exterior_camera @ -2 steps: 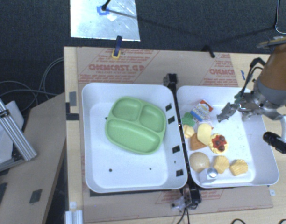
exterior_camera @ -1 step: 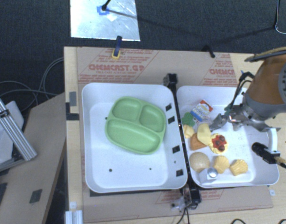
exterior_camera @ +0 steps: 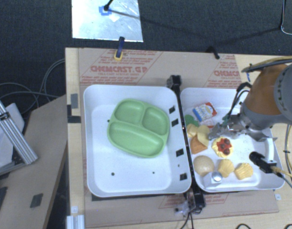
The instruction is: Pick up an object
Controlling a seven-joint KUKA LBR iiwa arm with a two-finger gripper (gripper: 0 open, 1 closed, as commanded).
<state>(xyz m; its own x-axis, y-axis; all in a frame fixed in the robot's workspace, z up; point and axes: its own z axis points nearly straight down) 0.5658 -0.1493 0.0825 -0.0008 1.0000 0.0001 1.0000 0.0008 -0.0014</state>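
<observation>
**Gripper low over the toy food in the right bin**

At the left, the left bin (exterior_camera: pixel 100 175) holds one thing — a green divided plate (exterior_camera: pixel 139 127), lying flat and turned at a slant, toward the bin's far half. Its three compartments face up. The white floor around it is bare on the near side.

A black divider (exterior_camera: pixel 180 128) with clips runs between the two bins, which sit side by side on a sheet of printed cardboard (exterior_camera: pixel 136 66).

The right bin (exterior_camera: pixel 210 95) carries a cluster of small toy foods. A red, white and blue packet (exterior_camera: pixel 204 111) lies toward the far side. Just nearer are yellow and orange wedge pieces (exterior_camera: pixel 199 138), touching one another. A round tart with a red centre (exterior_camera: pixel 223 146) sits near the middle. Along the near edge lie a beige roll (exterior_camera: pixel 203 164), a small grey cap (exterior_camera: pixel 216 177), and two yellow lumps (exterior_camera: pixel 234 169) side by side.

The gripper (exterior_camera: pixel 221 129) reaches in from the right and hangs just above the tart, beside the wedges — how far its fingers are parted cannot be told, and nothing is visibly between them. Behind it the arm (exterior_camera: pixel 270 97) shows its orange band.
</observation>
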